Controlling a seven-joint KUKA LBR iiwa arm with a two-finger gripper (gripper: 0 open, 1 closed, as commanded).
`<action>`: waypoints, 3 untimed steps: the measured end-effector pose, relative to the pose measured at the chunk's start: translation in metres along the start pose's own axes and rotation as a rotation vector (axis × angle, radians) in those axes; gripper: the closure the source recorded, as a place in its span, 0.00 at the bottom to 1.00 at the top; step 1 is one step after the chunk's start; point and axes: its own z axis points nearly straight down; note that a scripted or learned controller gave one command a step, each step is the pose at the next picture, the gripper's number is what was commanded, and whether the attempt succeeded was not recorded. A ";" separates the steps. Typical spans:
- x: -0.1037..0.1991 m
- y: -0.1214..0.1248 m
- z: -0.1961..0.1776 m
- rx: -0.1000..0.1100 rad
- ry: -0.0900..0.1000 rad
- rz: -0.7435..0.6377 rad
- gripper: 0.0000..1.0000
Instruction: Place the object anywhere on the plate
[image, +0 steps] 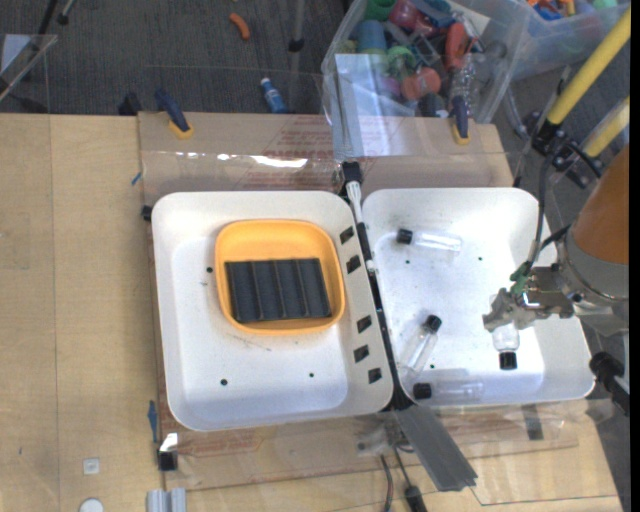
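An orange plate (232, 250) lies in the left bin (190, 380), with a black ridged tray (277, 290) on it. In the right bin (470, 205) lie three clear tubes with black caps: one at the back (430, 240), one near the middle (421, 344), one along the front wall (450, 386). My gripper (508, 318) hangs over the right bin's right side, well away from the plate. Just in front of it on the bin floor sits a small black-capped piece (507, 358). Nothing shows held in the gripper.
A black divider with clips (362, 290) runs between the two bins. A clear box of colourful toys (420, 60) stands behind the bins. Cables and yellow bars (590, 70) rise at the back right.
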 end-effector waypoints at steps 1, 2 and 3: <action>-0.007 0.060 0.049 -0.001 -0.002 -0.063 1.00; 0.024 0.106 0.038 0.000 -0.001 -0.116 1.00; 0.045 0.146 0.038 -0.001 -0.002 -0.163 1.00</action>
